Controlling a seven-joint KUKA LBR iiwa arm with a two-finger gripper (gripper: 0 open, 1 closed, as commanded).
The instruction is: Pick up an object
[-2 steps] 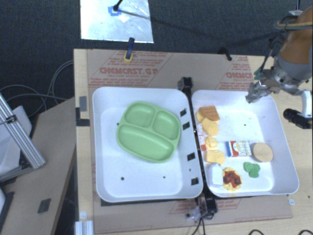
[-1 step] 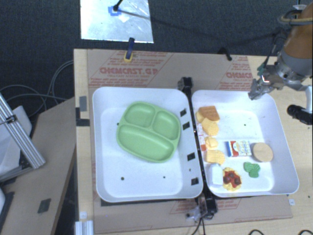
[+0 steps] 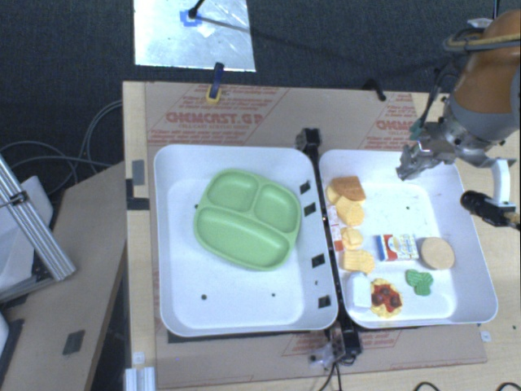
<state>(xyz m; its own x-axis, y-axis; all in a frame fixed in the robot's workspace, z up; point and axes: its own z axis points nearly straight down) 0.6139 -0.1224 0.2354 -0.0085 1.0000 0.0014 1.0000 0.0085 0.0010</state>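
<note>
Gripper [image 3: 409,166]: upper right of frame, above right bin [image 3: 480,243] far rim; finger state impossible to tell. Candidate: round biscuit [image 3: 437,253], lower right (uncrowded). Advised: descend vertically, centred, then close.

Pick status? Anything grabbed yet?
Nothing looks grabbed. The grey two-finger gripper sits at the right white bin's far edge, away from the toy food. Left to do: descend on an item, such as the round tan cookie or green broccoli piece, and lift.
</note>
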